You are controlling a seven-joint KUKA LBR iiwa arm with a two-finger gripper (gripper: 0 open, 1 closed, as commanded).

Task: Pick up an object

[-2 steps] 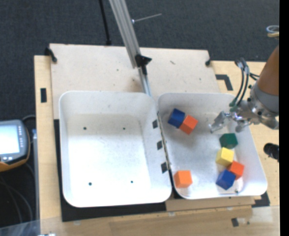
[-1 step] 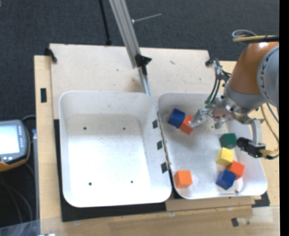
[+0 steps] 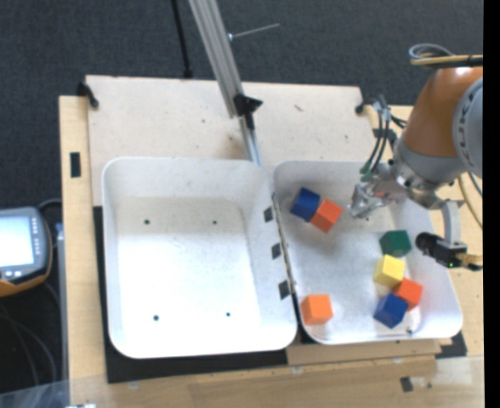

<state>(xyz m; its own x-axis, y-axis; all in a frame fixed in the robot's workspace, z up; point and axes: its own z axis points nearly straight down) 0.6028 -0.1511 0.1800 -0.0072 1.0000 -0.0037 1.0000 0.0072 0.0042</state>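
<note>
- We see the claw [image 3: 362, 206] low in the right bin [image 3: 352, 334], in its upper middle part, at the end of the grey arm [image 3: 437, 143] that reaches in from the right.
- We cannot tell whether the claw is apart or together; nothing shows between its tips.
- The nearest things to pick are the blue cube [image 3: 305, 203] and the orange-red cube [image 3: 326, 216], which touch each other and lie just to the claw's left in the view, with a narrow strip of bin floor between them and the tips.
- We judge that the coming move turns on this: the pair lies leftward of the claw, the orange-red cube being the nearer, and the blue one presses against its far side, so a grasp across that axis has little space.
- The pair's long line runs from upper left to lower right; a grip across the free sides looks easier to us.
- The green cube [image 3: 394, 243], yellow cube [image 3: 389, 270], a second orange-red cube [image 3: 410, 292] and a second blue cube [image 3: 390, 310] crowd the lower right corner, tightly packed.
- The orange cube [image 3: 317, 308] stands alone near the dividing wall, with open floor around it.
- The floor is smooth white and flat; the left bin [image 3: 114, 253] lies beside on the desk [image 3: 173, 109].
</note>
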